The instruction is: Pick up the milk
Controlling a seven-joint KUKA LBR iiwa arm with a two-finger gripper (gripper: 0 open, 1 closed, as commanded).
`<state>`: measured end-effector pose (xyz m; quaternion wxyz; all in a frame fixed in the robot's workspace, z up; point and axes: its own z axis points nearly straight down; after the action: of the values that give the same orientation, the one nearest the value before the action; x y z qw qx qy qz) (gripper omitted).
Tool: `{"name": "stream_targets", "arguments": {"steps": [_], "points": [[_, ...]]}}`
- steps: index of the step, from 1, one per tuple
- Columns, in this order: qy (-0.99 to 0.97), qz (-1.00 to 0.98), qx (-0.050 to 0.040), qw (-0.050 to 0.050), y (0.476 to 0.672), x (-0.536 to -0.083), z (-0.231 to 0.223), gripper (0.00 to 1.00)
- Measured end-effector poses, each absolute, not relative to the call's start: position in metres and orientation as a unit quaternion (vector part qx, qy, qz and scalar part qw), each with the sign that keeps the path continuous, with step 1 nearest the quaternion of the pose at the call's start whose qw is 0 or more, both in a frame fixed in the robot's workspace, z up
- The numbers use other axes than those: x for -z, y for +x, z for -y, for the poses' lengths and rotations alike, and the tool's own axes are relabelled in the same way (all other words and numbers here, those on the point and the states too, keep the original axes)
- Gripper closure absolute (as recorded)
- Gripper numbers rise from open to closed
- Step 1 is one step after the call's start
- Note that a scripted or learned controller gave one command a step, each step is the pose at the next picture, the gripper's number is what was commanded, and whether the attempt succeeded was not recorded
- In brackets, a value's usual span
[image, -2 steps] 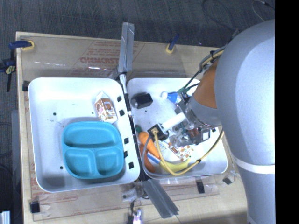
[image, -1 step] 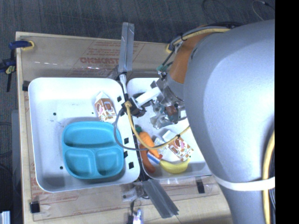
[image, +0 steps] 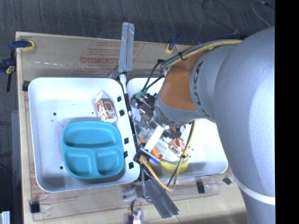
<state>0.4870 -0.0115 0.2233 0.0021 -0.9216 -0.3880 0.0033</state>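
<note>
A small brown-and-white milk carton point(image: 104, 108) lies in the left bin point(image: 42, 139), near its back right corner, just behind a blue divided plate point(image: 93, 149). My gripper point(image: 145, 125) is low in the right bin point(image: 212, 160), close to its left wall, among a cluster of small packages. The orange-banded wrist hangs over it and hides most of it. A white-and-orange box point(image: 158, 146) and a second small brown-and-white carton point(image: 177, 145) lie right beside the gripper. The carton in the left bin sits apart from the gripper, across the wall between the bins.
A yellow object point(image: 174, 165) rests at the front of the right bin, under a yellow cable. The arm's large grey body covers the right side of that bin. The divider wall point(image: 128, 125) separates the two bins.
</note>
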Motion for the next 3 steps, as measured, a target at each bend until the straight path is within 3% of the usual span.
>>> {"name": "stream_targets", "arguments": {"steps": [1,2,3], "points": [[-0.753,0.658,-0.0015,0.001,0.488,-0.262,0.053,1.0],[-0.915,0.403,-0.0029,0.001,0.499,-0.235,0.078,1.0],[-0.979,0.206,-0.0023,0.001,0.484,-0.238,0.098,1.0]]}}
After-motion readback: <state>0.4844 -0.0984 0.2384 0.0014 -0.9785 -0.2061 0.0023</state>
